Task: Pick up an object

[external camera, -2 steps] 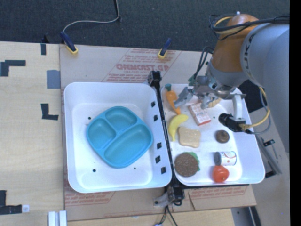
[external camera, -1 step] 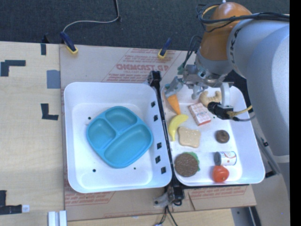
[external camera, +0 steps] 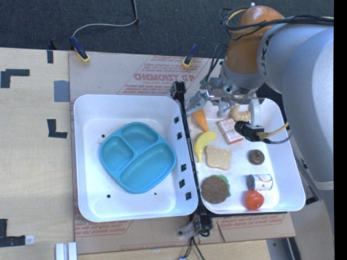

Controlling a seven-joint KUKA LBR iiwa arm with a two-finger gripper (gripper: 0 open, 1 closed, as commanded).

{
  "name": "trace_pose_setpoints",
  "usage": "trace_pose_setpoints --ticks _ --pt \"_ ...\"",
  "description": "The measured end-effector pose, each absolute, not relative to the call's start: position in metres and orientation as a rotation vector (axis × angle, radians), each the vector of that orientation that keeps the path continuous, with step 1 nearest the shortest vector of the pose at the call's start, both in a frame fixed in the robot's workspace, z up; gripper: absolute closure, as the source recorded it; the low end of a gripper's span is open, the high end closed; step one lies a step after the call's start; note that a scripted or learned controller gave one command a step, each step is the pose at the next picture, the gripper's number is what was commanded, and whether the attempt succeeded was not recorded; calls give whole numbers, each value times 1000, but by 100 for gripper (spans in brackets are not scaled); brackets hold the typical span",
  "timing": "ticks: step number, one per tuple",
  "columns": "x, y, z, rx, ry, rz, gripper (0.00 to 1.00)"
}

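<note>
We see the left white bin (external camera: 89, 202) holding a blue divided plate (external camera: 138, 157), which lies flat near its middle. Under the bin lies a printed cardboard sheet (external camera: 135, 75). Behind the bin, two yellow-and-blue clamps (external camera: 80, 50) (external camera: 190, 58) grip the sheet's far edge. Left of the bin, we note black tape marks (external camera: 54, 129) and a grey square (external camera: 61, 90) on the pale bench (external camera: 27, 172). Farther behind, a black cable (external camera: 130, 4) crosses dark flooring.
</note>
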State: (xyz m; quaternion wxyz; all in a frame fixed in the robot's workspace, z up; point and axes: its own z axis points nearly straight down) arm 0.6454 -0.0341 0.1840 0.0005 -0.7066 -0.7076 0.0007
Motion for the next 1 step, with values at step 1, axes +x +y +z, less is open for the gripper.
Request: trace_pose_setpoints --ticks 1 --pt "639 -44 184 -2219 -2223 4 0"
